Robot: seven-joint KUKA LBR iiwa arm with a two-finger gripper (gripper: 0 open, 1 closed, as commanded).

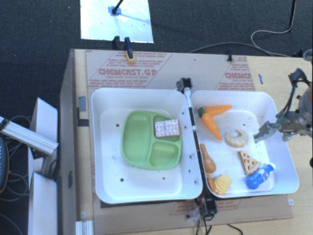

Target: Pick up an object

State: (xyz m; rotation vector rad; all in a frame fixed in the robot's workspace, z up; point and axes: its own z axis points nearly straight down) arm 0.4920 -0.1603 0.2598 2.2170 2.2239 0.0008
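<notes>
Camera view, one entry. Gripper (261,132): at the right bin's (281,112) right side, above its floor, nothing between its fingers; whether they are open or closed cannot be told. Task progress, as judged: pick not yet made, descent and grasp remain. Candidates in the right bin: two orange carrots (213,119), a pale ring pastry (236,138) nearest the gripper, a waffle wedge (249,161), a blue bottle (258,176), an orange drumstick (207,160), a yellow piece (222,183). Left bin (105,131): green divided tray (146,141) bearing a cracker (167,128).
</notes>
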